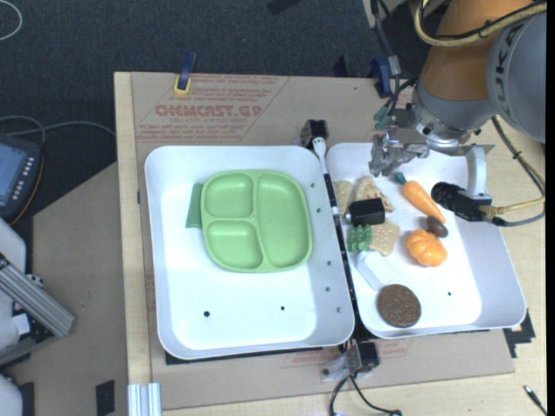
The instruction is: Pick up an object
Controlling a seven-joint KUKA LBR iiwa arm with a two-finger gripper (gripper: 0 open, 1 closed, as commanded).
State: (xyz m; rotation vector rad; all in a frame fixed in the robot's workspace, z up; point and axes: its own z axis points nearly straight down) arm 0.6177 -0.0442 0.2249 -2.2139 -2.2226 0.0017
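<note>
At the upper right of the frame, the gripper hovers over the right bin, grip state impossible to tell, poised above the carrot and neighbouring clutter awaiting pickup.

The grey KUKA arm enters from the upper right of the frame, its broad orange band sitting just above the wrist. Below the band, the grey wrist flange narrows toward the lower left and carries the metal two-finger gripper, which points downward at upper centre-right of the frame. The gripper's tip is small and dark against the clutter beneath it, too indistinct to read in detail. A yellow cable loops around the top of the orange section, and a white bracket hangs off the wrist's lower right side.
</note>
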